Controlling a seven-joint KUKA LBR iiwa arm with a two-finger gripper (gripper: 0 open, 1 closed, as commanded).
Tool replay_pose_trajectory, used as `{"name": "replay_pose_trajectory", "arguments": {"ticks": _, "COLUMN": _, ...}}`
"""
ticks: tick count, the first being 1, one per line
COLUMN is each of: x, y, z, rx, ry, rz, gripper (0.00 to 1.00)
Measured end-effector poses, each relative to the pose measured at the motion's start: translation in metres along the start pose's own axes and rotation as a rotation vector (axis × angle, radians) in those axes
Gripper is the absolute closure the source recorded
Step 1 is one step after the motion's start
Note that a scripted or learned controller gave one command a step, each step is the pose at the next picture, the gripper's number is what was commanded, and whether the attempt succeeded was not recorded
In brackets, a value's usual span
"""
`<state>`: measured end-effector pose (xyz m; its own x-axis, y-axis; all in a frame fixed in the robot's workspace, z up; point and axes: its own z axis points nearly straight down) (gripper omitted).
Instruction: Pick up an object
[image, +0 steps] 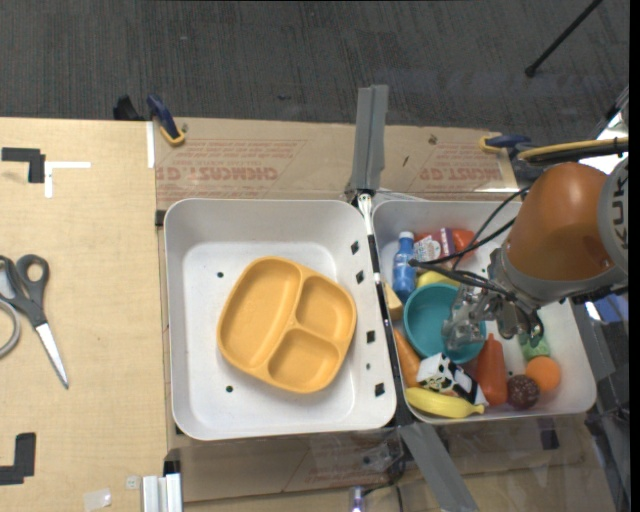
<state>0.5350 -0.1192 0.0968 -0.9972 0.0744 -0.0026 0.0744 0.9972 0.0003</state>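
The gripper (468, 330) was seen low in the right bin (578, 395), over the right rim of the teal bowl (436, 318); whether it was wide, narrow or closed on anything could not be told, the metal parts being blurred against the bowl. The bowl lay in the middle of that bin, crowded by a bottle (403, 262) behind, a banana (443, 402) and a black-and-white toy (441, 375) in front, and a carrot (492, 368) just beside it. It was judged to be light, stiff and smooth plastic, likely slippery; a pinch across the thin rim was judged the best hold. The arm (560, 235) was reached in from the right, wrist bent steeply downward. The yellow plate (287, 325) lay alone in the left bin (190, 330).
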Motion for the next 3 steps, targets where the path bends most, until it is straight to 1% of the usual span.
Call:
{"name": "replay_pose_trajectory", "arguments": {"ticks": 1, "x": 0.000, "y": 0.000, "z": 0.000, "rx": 0.000, "ry": 0.000, "rz": 0.000, "gripper": 0.00}}
{"name": "replay_pose_trajectory", "arguments": {"ticks": 2, "x": -0.090, "y": 0.020, "z": 0.002, "rx": 0.006, "ry": -0.002, "rz": -0.126, "gripper": 0.00}}
{"name": "replay_pose_trajectory", "arguments": {"ticks": 3, "x": -0.037, "y": 0.009, "z": 0.004, "rx": 0.001, "ry": -0.001, "rz": -0.157, "gripper": 0.00}}
